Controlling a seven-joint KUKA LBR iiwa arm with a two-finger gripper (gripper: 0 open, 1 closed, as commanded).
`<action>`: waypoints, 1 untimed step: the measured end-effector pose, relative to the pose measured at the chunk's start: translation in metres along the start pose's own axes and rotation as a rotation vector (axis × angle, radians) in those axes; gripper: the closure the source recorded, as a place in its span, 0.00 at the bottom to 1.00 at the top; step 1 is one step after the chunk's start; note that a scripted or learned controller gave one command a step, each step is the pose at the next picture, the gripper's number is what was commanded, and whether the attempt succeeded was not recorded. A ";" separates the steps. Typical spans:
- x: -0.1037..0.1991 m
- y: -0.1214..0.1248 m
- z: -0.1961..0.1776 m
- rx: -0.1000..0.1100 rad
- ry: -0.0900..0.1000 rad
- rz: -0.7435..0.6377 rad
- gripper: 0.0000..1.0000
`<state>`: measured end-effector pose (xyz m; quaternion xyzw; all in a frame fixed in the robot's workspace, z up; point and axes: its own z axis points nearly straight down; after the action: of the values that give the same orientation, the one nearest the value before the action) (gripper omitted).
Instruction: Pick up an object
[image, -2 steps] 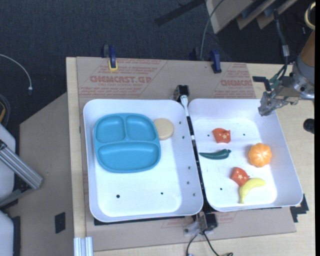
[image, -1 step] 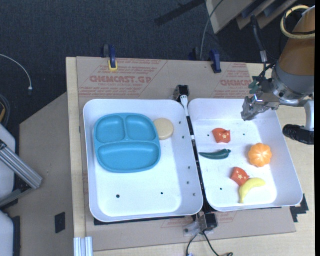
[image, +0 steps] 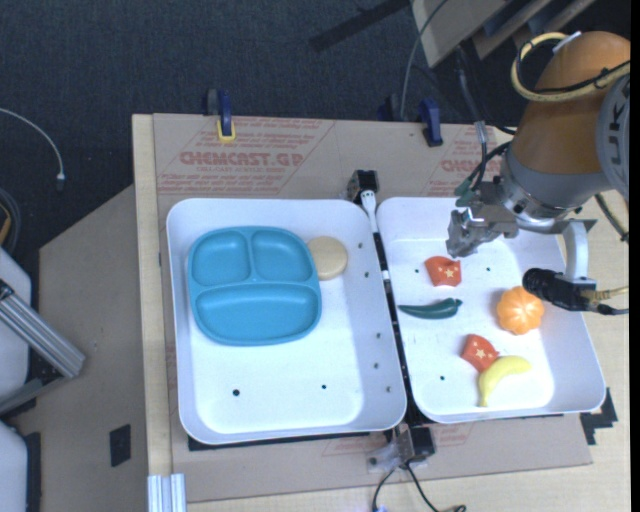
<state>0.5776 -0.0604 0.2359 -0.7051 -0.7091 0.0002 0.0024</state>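
The right bin (image: 560, 385) holds a red strawberry-like piece (image: 443, 270), a green pepper (image: 431, 309), an orange (image: 520, 310), a second red piece (image: 479, 351) and a yellow banana (image: 500, 376). My gripper (image: 463, 242) hangs at the end of the grey and orange arm, just above and slightly right of the upper red piece. Its fingertips point down toward that piece, and nothing shows between them.
The left bin (image: 280, 400) carries a blue divided plate (image: 254, 284) and a pale round cookie (image: 327, 257) beside it. A black clip (image: 362, 185) sits at the seam between the bins. Blue clamps (image: 224, 110) hold the cardboard base at the back.
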 end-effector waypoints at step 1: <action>0.044 -0.017 0.010 0.000 -0.001 0.001 1.00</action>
<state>0.5604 -0.0165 0.2257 -0.7055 -0.7087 0.0005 0.0023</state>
